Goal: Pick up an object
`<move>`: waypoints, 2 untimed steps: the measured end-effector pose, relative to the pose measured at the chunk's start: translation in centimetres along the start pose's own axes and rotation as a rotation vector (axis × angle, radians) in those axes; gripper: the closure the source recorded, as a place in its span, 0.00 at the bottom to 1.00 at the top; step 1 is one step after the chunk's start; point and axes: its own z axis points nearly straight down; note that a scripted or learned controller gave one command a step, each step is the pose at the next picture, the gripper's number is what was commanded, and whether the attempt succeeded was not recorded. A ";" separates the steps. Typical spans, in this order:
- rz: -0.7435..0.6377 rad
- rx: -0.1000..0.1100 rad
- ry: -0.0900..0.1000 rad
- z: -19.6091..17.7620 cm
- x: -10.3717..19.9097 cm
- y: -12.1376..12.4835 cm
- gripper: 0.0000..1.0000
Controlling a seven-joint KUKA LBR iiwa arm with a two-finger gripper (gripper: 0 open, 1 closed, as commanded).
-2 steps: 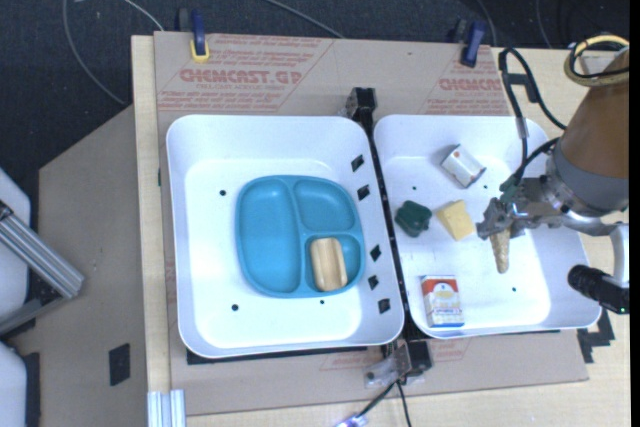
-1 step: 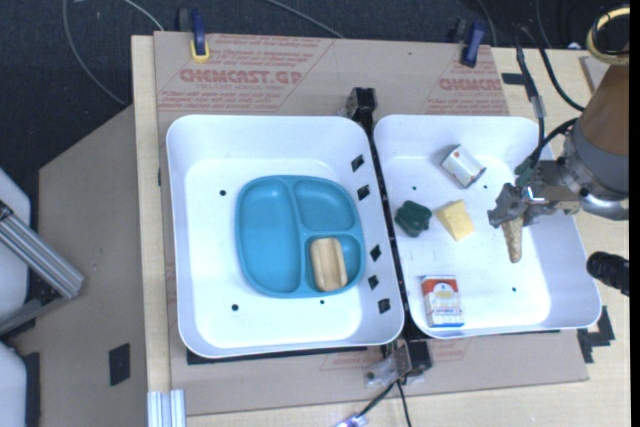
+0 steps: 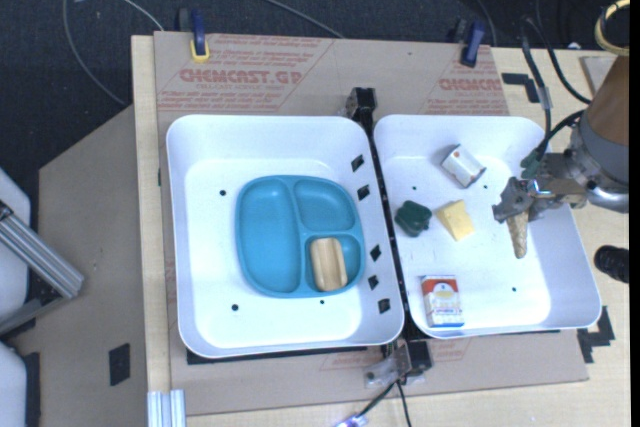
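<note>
My gripper [image 3: 517, 213] hangs over the right side of the right bin [image 3: 560, 300], reaching in from the right. A slim tan piece [image 3: 519, 239] sticks down from between its fingers, and they look shut on it. To its left on the bin floor lie a yellow block [image 3: 456, 220], a dark green lump [image 3: 412, 217] and a small grey-and-white item [image 3: 460, 165]. A red-and-white carton [image 3: 442, 302] rests near the bin's front edge.
The left bin [image 3: 200, 215] holds a blue divided plate [image 3: 280, 235] with a tan bread-like piece [image 3: 328, 263] in its front right compartment. A black divider [image 3: 372, 215] runs between the bins. Blue clamps [image 3: 199, 35] hold the back of the board.
</note>
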 end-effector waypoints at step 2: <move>-0.005 0.000 0.002 0.2 8.8 6.8 1.00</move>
